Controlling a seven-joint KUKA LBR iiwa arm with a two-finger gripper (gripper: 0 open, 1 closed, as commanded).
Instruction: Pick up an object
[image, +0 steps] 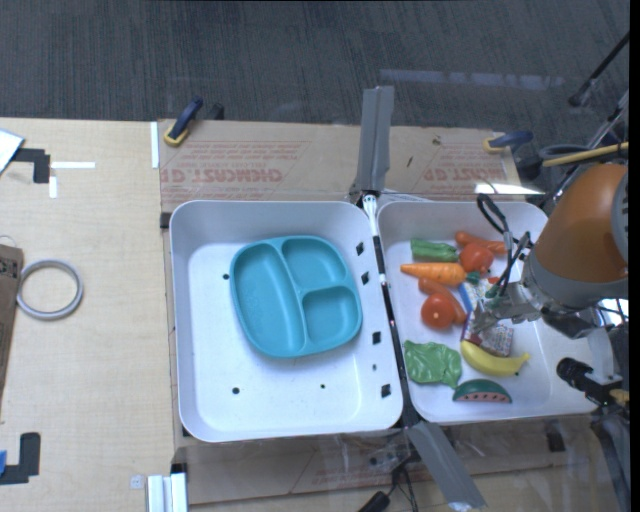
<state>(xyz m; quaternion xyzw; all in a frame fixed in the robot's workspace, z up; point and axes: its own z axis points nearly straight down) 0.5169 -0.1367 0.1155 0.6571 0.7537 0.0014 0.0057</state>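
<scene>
Gripper (492, 322) sits low in the right bin (430, 400), down among the toy food, and from this slanted angle I cannot tell whether it is parted or closed, or whether anything is caught in it. Nearest to it is the banana (492, 359), lying just below and a little toward the camera, apparently touching or almost touching; its long axis runs roughly left to right with a slight downward tilt to the right. The tomato (440, 312) lies just to the left of the claw, the carrot (434, 271) further up and left with its length running sideways, and a green pepper (432, 249) above that. A lettuce leaf (432, 362) and a watermelon slice (482, 393) rest near the bin's front edge. My judgement is that the banana is the likeliest target, needing only a short drop and a grip across its narrow width. The left bin (200, 400) holds a blue divided plate (296, 296). Red print on the cardboard (250, 160) behind the bins appears upside down and seems to read "CHEMCAST GP".
</scene>
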